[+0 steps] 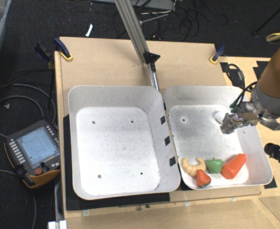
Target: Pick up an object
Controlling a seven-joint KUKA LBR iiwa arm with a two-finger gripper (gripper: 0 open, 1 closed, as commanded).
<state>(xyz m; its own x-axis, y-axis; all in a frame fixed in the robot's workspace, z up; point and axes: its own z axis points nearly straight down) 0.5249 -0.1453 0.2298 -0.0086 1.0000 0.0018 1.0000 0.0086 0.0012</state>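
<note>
Off to the left, on the dark floor, a teach pendant (33, 149) lay with its pale screen lit and its cables looping around it. The wooden surface (111, 63) carried two shallow white bins side by side. The left bin (78, 104) had only a few small dark holes in its speckled floor. A slanted metal pole (133, 25) ran down from the top of the room and ended near the seam where the bins met.

In the right bin (197, 99), four toy foods were bunched along the near edge: a cream-coloured curled piece (191, 165), a small red strawberry-like piece (202, 177) just beside it, a green pepper (215, 165) touching both, and an orange carrot (233, 166) lying tilted at the right end of the row.

Farther back in that bin, near its right wall and well apart from the foods, the pincer (227, 124) hung low over the white floor. I could not tell whether it stood apart or together; nothing showed within it. The grey arm (274, 87) with its orange band came in from the right.
</note>
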